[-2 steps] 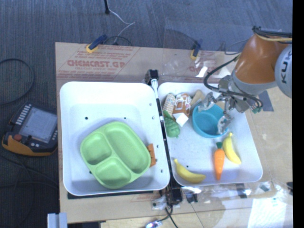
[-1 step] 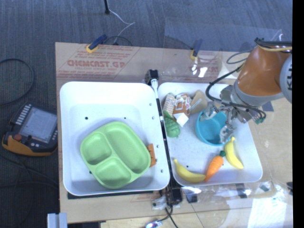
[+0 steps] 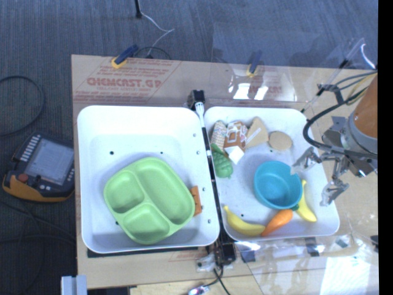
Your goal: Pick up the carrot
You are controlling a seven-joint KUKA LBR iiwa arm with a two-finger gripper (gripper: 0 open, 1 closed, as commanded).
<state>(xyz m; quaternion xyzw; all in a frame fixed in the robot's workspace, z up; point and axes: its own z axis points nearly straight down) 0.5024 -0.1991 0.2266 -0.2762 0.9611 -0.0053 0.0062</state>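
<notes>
Carrot lies untouched in right bin

Carrot [image 3: 279, 219] rests at the right bin's [image 3: 319, 226] front edge, between a banana [image 3: 242, 221] and blue bowl [image 3: 278, 184]. Gripper [image 3: 322, 174] hovers beside the bowl, fingers spread open, holding nothing.

Fixed overhead camera, slanted over bins [image 3: 147, 112]

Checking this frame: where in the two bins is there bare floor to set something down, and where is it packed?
Left bin: bare floor along the far wall and left side, around the green plate. Right bin: a small bare patch between the packets, the blue bowl and the banana. The near edge is crowded: carrot against banana and bowl. The gripper hangs over the right wall.
</notes>
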